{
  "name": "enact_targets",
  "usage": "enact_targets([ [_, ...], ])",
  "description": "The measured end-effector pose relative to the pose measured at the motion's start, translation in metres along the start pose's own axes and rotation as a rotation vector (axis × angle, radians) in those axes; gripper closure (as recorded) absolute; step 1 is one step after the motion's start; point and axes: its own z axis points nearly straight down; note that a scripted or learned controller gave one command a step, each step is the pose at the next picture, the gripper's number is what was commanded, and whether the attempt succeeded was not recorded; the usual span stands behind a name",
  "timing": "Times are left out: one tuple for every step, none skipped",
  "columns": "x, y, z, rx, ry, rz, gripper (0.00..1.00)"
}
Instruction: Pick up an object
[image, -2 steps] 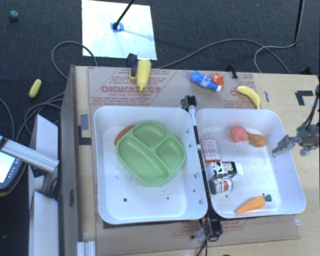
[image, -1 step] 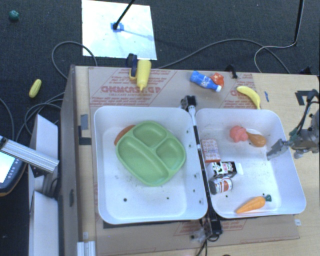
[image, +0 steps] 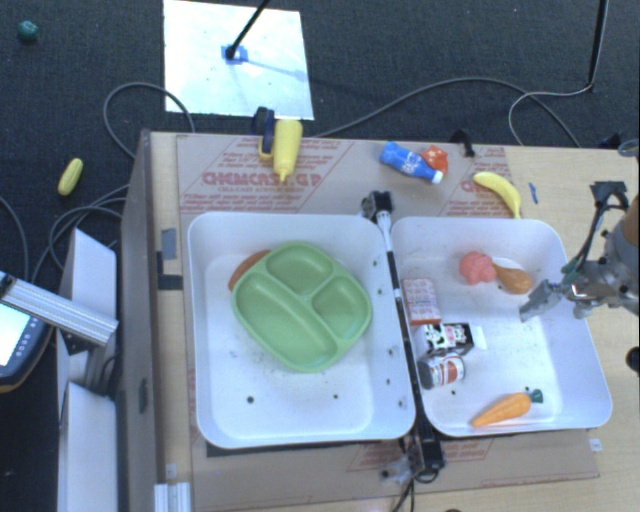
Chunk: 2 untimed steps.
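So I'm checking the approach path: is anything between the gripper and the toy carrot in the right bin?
Nothing visible. The gripper hangs over the right bin, and the toy carrot lies below it across bare bin floor.

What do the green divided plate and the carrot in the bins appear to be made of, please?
The green divided plate looks like moulded plastic, matte to satin: uniform colour, smooth rounded compartment ridges. The carrot appears to be a plastic or rubber toy: flat even orange, small green tip, slight sheen. The view cannot settle which.
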Motion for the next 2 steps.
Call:
enact_targets([
  [0.019, 0.043, 0.037, 0.0, 0.0, -0.001, 0.0],
  [0.021, 0.102, 0.126, 0.0, 0.0, 0.0, 0.0],
])
